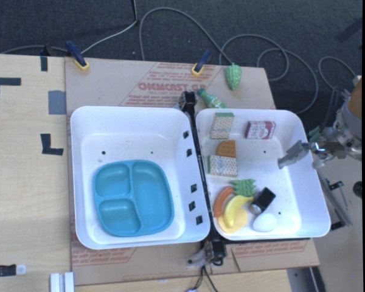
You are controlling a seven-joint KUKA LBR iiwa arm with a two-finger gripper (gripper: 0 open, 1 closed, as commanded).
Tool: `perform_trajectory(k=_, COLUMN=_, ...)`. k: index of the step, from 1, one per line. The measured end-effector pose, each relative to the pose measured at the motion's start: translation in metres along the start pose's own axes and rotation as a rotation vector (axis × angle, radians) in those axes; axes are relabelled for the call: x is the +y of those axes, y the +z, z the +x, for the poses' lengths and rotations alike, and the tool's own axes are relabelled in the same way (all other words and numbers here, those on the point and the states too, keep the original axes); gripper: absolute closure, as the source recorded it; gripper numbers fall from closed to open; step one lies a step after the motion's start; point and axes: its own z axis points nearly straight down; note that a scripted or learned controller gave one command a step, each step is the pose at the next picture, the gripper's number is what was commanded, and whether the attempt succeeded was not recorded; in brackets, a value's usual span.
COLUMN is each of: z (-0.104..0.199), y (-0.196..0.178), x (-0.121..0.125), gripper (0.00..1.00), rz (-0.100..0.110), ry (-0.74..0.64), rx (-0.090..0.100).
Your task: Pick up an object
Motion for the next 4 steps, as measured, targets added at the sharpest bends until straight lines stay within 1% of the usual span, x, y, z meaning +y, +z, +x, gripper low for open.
perform_trajectory(k=1, z=0.062, y=0.141, x=0.021, gripper=0.0, rz=0.003, ry=-0.001, rx=0.002)
perform_trajectory(k=2, z=0.075, y=0.181, x=0.084, gripper=0.0, rz=-0.005, ry=-0.001, rx=0.003)
perform_trajectory(k=3, z=0.078, y=0.181, x=0.127, gripper=0.0, rz=-0.008, ry=-0.001, rx=0.0)
perform_trajectory(k=4, z=0.075, y=0.181, x=0.172, gripper=0.0, rz=-0.007, ry=-0.002, rx=0.001)
